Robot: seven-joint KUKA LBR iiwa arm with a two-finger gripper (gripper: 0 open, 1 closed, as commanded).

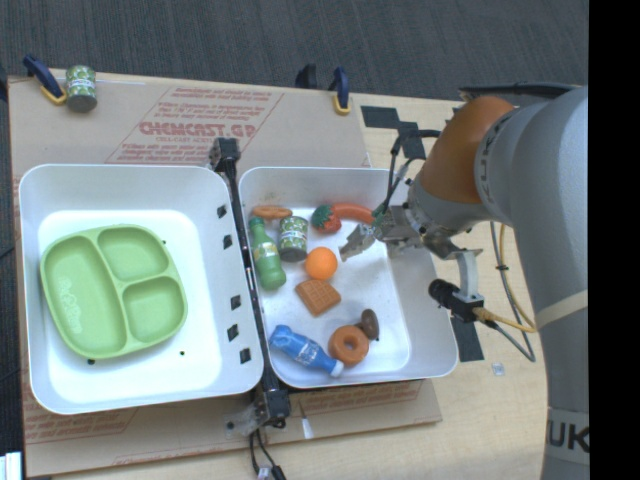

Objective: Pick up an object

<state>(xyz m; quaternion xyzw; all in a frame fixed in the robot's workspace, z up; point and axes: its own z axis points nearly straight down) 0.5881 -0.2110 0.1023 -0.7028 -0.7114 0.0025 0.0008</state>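
High fixed camera, slanted down over both bins (130, 388), arm (530, 168) entering from right.

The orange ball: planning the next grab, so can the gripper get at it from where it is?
Probably yes: the gripper hovers just right of the orange ball, nothing lying between them.

Illumination is even and moderately bright, from overhead. Shadows are soft and short — visible beneath the green tray (113, 290) and along the right bin (425, 353) rim. White bin surfaces approach overexposure. Focus is adequate; fine detail is slightly soft — compression noise in the dark floor (300, 18).
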